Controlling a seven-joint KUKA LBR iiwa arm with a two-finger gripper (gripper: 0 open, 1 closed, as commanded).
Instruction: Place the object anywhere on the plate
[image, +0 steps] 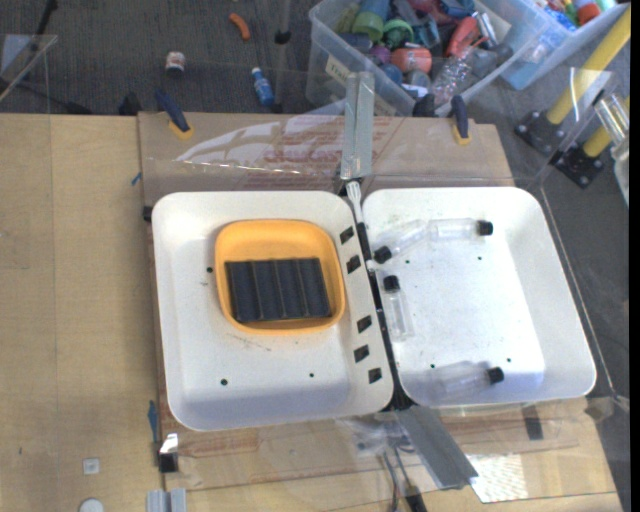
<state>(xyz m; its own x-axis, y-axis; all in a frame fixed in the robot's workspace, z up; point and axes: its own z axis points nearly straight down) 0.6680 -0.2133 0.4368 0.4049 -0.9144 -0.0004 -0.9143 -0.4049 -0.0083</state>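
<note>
Camera view: the black block is a flat, dark rectangle with about five ribs running along its short side and a matte finish. It lies flat on the orange plate, touching it, and sits toward the plate's 6 o'clock edge. A wider band of orange is exposed at 12 o'clock. The plate is a rounded square with a raised rim. It sits in the left bin, just off centre toward 12 o'clock.

Gripper state: cannot tell.

The right bin touches the left bin along a seam with a row of black tabs. It holds four clear vials with black caps:
- vial one at 12 o'clock, lying on its side with the cap toward 3 o'clock
- vial two at 10 o'clock, near the seam
- vial three at 9 o'clock, just beside the seam
- vial four at 6 o'clock, with the cap toward 3 o'clock

A clear sheet with reddish print lies at 12 o'clock of the bins. The print is too blurred to read. Orange-tipped clamps hold its far corners. A clear tub of mixed coloured items stands on the floor at 1 o'clock of the frame. The wooden bench surrounds both bins.
</note>
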